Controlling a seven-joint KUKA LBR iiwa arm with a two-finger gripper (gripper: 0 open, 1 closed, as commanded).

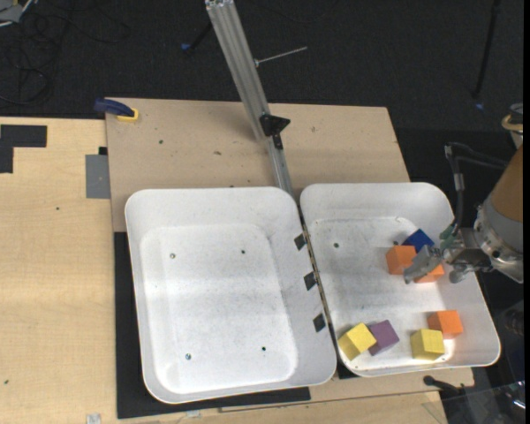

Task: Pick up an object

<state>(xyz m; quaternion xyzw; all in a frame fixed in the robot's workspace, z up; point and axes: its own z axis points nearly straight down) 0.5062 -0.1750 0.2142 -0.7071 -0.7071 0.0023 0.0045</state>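
White bins side by side on the table (247,140); blocks all in the right bin (371,206). Arm's in from the right, gripper (421,272) low at the orange block (401,259), blue block (419,239) just behind. Looks like the grasp step; next: close & lift. Can't tell how far it's open, or if anything's held.

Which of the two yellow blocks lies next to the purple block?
The left yellow block in the right bin: it touches the purple block. The other yellow block sits beside an orange block.
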